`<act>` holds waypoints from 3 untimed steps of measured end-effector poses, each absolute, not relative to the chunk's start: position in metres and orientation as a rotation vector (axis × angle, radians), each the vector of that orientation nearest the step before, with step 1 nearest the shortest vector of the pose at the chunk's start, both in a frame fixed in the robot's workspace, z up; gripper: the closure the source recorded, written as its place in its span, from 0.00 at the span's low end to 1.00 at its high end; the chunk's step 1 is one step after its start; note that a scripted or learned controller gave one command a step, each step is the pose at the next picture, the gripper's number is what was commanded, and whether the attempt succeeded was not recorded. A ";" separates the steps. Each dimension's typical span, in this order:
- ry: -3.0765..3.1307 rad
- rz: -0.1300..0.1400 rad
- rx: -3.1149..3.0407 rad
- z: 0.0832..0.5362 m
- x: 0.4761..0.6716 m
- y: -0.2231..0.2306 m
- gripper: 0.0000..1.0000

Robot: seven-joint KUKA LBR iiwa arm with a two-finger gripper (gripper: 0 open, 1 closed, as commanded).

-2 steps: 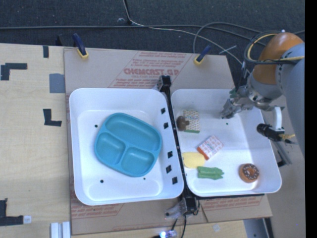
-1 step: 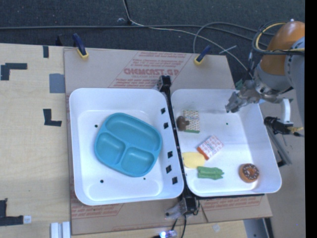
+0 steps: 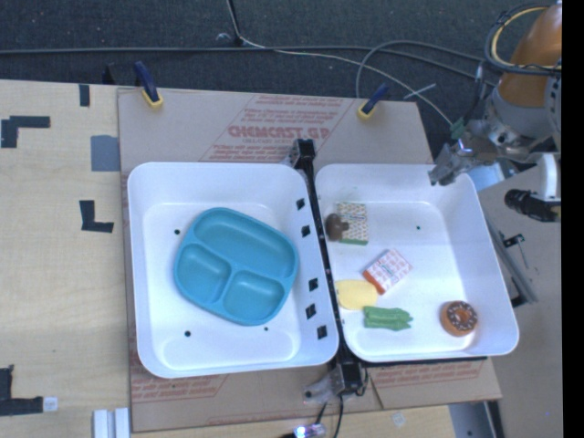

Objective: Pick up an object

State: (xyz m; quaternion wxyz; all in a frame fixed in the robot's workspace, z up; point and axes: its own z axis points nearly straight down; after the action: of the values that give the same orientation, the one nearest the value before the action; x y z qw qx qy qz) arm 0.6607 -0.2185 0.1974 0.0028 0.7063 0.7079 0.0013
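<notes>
The right bin holds several small objects: a tan patterned packet with a brown piece and a green strip, a red-and-white packet, a yellow piece, a green toy and a brown doughnut. The left bin holds a blue divided plate. My gripper hangs off the right bin's far right corner, apart from all the objects, below the grey arm with its orange band. Nothing shows between its fingers.
Both bins rest on a cardboard sheet held by two clamps at the back. Cables run across the dark floor behind. A black divider clip strip sits between the bins.
</notes>
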 end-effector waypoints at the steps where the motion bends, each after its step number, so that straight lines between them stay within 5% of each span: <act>1: 2.220 0.003 2.216 0.241 0.664 -0.220 1.00; 3: 2.229 0.001 2.215 0.252 0.659 -0.105 1.00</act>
State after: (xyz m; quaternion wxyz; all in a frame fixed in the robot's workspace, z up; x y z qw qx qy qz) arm 0.6587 -0.1047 0.2518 -0.0006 0.7048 0.7094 0.0003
